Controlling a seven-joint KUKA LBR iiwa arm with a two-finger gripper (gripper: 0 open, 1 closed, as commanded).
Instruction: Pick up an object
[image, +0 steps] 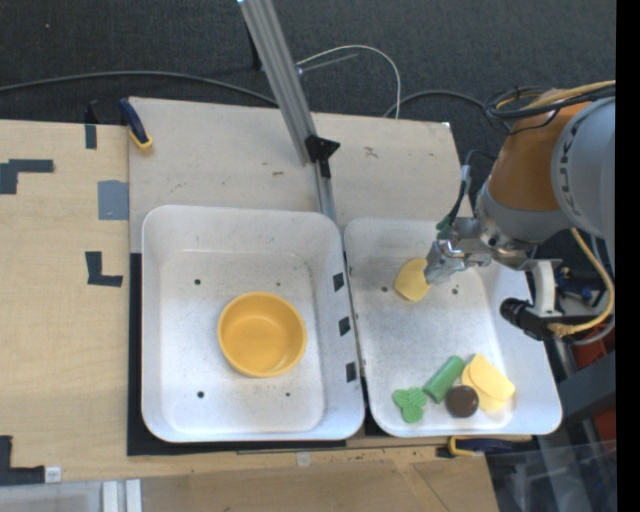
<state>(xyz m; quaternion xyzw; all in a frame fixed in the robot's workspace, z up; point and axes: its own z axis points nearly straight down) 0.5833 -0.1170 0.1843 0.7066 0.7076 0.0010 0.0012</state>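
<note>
A round yellow plastic bowl (262, 333) sat alone in the left white bin (170, 230). In the right white bin (380, 320), a pale yellow rounded lump (411, 281) lay touching the gripper (438, 268), whose grip could not be judged. A green toy (409, 403), green cylinder (443, 379), brown ball (461, 401) and yellow block (489, 382) crowded the near corner, well apart.

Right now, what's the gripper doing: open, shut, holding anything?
Gripper: down in the right bin, touching the pale yellow piece; open, shut or holding cannot be told.
</note>
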